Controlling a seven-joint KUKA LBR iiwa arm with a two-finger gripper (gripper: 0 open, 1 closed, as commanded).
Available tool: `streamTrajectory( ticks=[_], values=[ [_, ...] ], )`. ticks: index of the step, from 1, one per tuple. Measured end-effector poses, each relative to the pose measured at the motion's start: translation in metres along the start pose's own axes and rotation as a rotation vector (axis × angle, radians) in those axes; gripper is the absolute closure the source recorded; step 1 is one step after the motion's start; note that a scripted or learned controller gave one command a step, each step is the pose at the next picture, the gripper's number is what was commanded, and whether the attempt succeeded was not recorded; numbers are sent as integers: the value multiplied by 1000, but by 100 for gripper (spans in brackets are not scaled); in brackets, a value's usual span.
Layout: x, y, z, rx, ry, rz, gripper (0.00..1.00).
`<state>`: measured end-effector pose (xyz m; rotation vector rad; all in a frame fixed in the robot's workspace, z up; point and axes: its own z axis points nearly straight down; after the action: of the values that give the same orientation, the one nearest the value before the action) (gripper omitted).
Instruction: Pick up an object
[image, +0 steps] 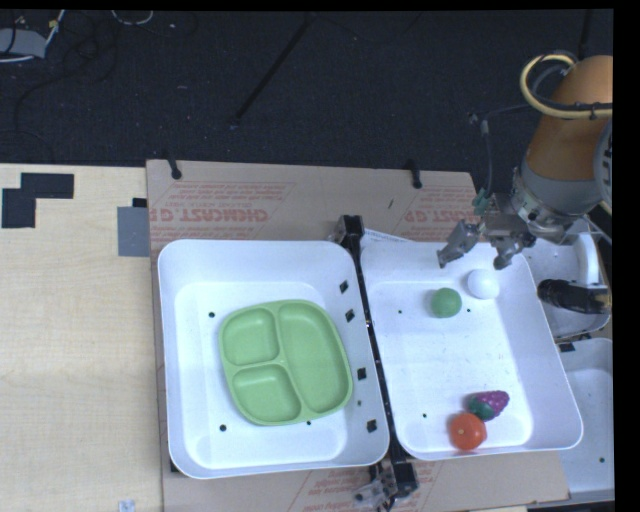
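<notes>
The right bin (430, 390) holds a green ball (446, 302), a white ball (483, 284), a purple and green toy (488, 404) and an orange-red round fruit (466, 431). My gripper (478, 253) hangs over the bin's far edge, just above the white ball, open with nothing between its fingers. The green ball lies a little below and left of it. The purple toy and the orange fruit touch each other near the bin's front right corner.
The left bin (190, 290) holds a green divided plate (284, 361) with three compartments. A black divider (365, 350) runs between the bins. Cardboard lies behind both bins.
</notes>
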<state>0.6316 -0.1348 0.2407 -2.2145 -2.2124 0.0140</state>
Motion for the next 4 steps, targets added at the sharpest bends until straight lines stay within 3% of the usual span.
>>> streamTrajectory(
  ticks=[1, 3, 4],
  values=[
    [0, 2, -8, -14, -2, -2, 0],
    [-2, -9, 118, -6, 0, -1, 0],
    [0, -10, 156, -8, 0, -1, 0]
  ],
)
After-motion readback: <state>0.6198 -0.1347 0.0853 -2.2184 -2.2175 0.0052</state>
